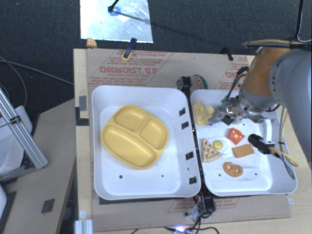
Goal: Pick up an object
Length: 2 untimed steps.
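Grey arm [285, 77] reaches in from right — orange band above wrist, hand [220, 115] low, pointing left.

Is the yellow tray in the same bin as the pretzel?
No, the yellow tray lies in the left bin; the pretzel lies in the right bin.

Two white bins [141, 94] look like smooth, faintly glossy plastic. The yellow divided tray [135, 136] at centre left is matt plastic. Printed brown cardboard [146, 67] lies beneath. A shiny foil-like sheet [117, 13] sits at upper left.
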Tool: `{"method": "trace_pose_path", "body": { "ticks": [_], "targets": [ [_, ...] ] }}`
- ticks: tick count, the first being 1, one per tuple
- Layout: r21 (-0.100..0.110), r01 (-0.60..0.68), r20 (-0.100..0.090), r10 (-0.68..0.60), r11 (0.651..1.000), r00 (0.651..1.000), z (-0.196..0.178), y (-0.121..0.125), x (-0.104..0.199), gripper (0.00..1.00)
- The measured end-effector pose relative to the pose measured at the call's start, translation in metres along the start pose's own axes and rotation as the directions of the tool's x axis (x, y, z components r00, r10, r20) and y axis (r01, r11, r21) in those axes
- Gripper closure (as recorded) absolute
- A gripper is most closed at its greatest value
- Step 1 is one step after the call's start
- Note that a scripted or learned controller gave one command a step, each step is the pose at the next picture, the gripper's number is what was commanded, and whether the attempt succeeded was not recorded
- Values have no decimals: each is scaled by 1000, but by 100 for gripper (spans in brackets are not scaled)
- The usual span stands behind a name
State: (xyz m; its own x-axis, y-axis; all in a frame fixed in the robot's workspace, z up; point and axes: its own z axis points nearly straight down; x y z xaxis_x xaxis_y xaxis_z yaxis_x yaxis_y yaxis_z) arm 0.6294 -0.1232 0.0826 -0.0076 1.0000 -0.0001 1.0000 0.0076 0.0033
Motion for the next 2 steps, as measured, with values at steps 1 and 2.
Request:
{"method": "trace_pose_path", "body": {
  "ticks": [1,2],
  "targets": [
    [-2,-3,1,3,1000,1000,-14,0,-2,100],
    [-8,5,-3,-5,1000,1000,-109,11,79,100]
  ]
}}
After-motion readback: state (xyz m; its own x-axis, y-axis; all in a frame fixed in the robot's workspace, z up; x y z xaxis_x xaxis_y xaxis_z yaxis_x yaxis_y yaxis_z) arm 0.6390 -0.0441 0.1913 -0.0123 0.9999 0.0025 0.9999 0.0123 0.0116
